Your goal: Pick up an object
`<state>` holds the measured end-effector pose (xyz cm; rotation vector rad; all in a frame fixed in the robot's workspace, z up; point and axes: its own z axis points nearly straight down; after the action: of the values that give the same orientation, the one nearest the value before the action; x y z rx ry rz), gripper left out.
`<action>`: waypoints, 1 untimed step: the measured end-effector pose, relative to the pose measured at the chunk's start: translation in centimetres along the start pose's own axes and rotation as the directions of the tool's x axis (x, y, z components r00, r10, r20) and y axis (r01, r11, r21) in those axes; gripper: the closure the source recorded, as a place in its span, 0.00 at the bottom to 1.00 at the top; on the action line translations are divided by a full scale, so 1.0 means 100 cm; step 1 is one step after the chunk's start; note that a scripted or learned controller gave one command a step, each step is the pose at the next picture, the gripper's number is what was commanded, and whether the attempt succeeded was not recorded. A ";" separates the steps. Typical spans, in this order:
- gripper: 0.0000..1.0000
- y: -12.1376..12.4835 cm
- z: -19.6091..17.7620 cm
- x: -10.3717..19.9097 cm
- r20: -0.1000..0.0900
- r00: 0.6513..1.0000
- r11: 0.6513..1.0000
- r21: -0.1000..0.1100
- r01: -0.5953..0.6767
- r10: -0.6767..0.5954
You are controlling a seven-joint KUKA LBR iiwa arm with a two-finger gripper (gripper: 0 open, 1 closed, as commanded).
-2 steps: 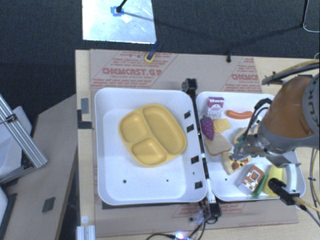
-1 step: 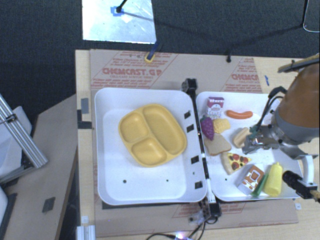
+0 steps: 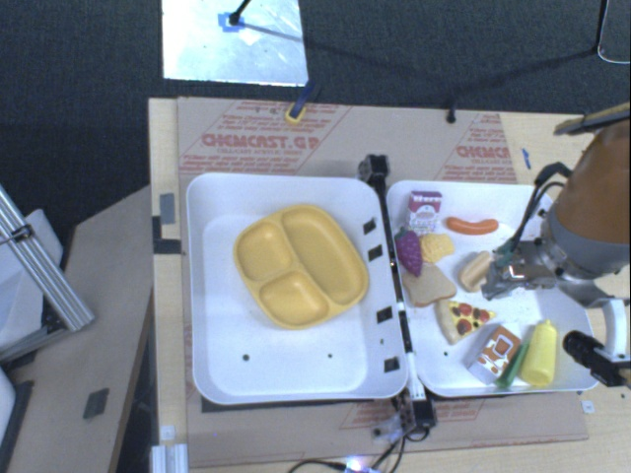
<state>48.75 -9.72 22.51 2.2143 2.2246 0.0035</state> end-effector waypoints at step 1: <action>1.00 0.013 -0.002 0.042 -0.002 1.000 1.000 0.000 0.004 -0.004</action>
<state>50.03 -5.51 22.75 2.2109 2.2296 0.0052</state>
